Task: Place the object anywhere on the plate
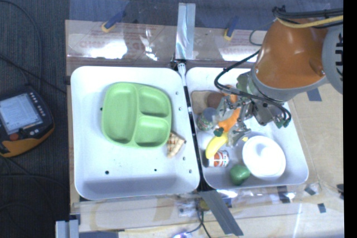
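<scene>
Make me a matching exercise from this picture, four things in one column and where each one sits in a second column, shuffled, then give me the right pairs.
Things:
1. green divided plate
2. waffle piece
3. banana
4. white bowl

Places:
A. right bin, near its front right corner
B. middle of the left bin
C. left bin, beside the plate's front right corner
D. right bin, just front of the carrot

Pairs: 1-B, 2-C, 3-D, 4-A
</scene>
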### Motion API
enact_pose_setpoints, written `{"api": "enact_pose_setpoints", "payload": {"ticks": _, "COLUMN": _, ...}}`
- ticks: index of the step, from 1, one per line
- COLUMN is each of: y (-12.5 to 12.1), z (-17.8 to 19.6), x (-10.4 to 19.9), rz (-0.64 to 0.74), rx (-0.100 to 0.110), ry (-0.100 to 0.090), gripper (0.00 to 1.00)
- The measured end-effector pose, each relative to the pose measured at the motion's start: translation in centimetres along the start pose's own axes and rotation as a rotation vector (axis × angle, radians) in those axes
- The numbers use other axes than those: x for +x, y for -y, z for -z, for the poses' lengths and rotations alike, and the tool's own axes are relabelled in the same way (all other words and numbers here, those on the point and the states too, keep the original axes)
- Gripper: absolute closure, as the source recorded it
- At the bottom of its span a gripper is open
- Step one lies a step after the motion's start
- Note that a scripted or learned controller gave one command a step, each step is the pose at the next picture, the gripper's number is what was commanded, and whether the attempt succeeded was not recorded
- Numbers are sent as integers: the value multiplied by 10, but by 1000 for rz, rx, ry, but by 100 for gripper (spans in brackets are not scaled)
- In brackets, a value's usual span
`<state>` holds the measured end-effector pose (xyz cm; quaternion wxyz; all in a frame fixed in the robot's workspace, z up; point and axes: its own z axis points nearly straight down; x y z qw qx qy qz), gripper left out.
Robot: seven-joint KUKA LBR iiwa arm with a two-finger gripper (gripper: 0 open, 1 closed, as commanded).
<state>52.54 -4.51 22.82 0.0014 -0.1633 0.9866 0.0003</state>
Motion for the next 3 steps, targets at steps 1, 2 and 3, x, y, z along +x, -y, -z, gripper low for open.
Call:
{"api": "enact_pose_setpoints", "payload": {"ticks": 1, "y": -57, "z": -18, "x": -35, "rz": 205, "rx": -2, "ry": -2, "gripper": 100}}
{"api": "enact_pose_setpoints", "payload": {"ticks": 2, "y": -124, "z": 74, "x": -53, "rz": 228, "rx": 0, "ry": 7, "gripper": 100}}
{"api": "enact_pose_setpoints", "payload": {"ticks": 3, "y": -123, "z": 71, "x": -52, "rz": 225, "rx": -1, "ry": 1, "gripper": 0}}
